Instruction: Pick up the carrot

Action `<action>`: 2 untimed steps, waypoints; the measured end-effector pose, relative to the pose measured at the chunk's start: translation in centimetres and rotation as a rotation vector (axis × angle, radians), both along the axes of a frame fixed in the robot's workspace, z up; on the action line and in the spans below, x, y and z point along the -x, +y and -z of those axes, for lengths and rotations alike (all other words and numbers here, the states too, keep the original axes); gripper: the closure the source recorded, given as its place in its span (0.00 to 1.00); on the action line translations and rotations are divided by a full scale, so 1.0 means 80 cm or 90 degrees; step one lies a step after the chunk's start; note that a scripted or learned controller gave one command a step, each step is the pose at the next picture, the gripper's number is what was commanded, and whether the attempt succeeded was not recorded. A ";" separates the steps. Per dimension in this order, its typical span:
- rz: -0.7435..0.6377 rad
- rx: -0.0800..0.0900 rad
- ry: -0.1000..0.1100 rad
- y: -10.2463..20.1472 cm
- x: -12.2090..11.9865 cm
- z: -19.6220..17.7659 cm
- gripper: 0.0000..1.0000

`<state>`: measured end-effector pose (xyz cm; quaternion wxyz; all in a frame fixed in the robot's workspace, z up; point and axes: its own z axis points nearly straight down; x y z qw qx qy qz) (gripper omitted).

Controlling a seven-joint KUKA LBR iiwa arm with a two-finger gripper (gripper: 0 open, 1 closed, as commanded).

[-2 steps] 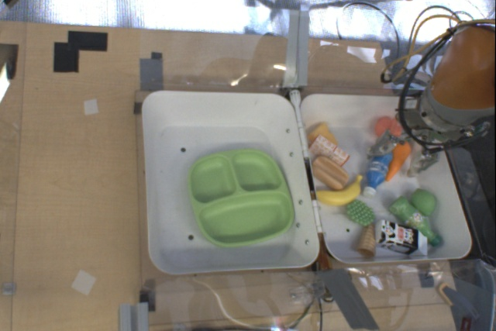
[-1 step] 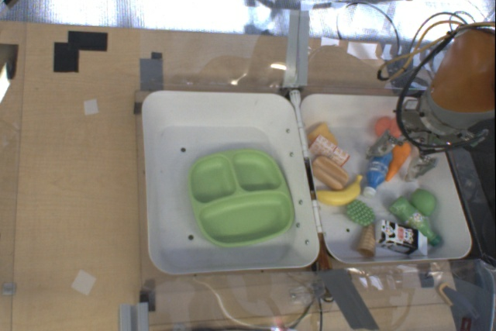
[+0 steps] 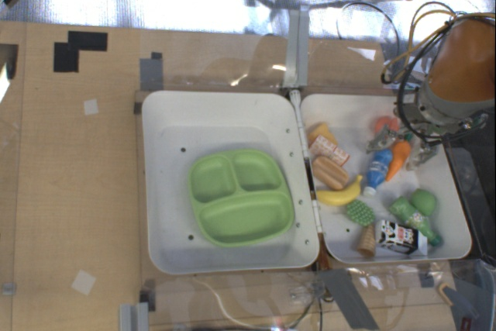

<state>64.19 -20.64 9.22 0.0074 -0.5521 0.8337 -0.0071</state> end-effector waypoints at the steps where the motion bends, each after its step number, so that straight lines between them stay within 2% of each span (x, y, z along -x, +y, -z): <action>1: -0.089 0.002 0.001 0.000 -0.015 0.000 0.00; 2: -0.192 0.003 0.003 0.000 -0.006 0.002 0.00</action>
